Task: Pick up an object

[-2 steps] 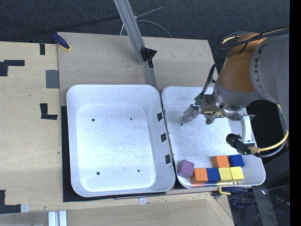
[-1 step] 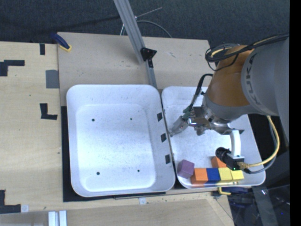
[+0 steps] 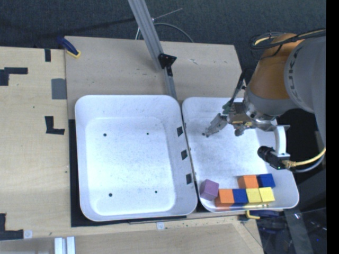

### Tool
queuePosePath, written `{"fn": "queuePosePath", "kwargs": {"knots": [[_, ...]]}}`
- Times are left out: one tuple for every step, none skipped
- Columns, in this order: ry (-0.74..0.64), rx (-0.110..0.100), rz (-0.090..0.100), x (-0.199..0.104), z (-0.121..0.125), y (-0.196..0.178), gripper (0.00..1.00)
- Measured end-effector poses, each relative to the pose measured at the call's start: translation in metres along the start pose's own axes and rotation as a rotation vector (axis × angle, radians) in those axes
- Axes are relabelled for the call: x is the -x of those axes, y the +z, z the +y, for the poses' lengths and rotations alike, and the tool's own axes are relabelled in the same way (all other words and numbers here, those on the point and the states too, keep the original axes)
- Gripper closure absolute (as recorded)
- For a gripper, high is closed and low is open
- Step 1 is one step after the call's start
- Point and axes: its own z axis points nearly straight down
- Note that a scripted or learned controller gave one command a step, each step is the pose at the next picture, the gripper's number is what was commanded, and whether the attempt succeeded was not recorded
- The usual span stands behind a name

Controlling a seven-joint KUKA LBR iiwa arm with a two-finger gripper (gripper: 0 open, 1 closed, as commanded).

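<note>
White twin bins (image 3: pixel 130 106) on plywood bench (image 3: pixel 32 105), dark carpet beyond, fingers (image 3: pixel 225 127) spread open, holding nothing, blocks (image 3: pixel 249 190) nearby.

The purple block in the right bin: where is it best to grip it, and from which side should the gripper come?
Probably from above, closing on the purple block across its upper and lower faces in the view. The bin wall crowds its left side and the orange block its right. The gripper is above the bin's upper part.
</note>
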Motion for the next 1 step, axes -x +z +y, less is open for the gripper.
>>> {"fn": "queuePosePath", "kwargs": {"knots": [[-0.007, -0.004, 0.003, -0.0573, -0.0127, 0.0, 0.0]]}}
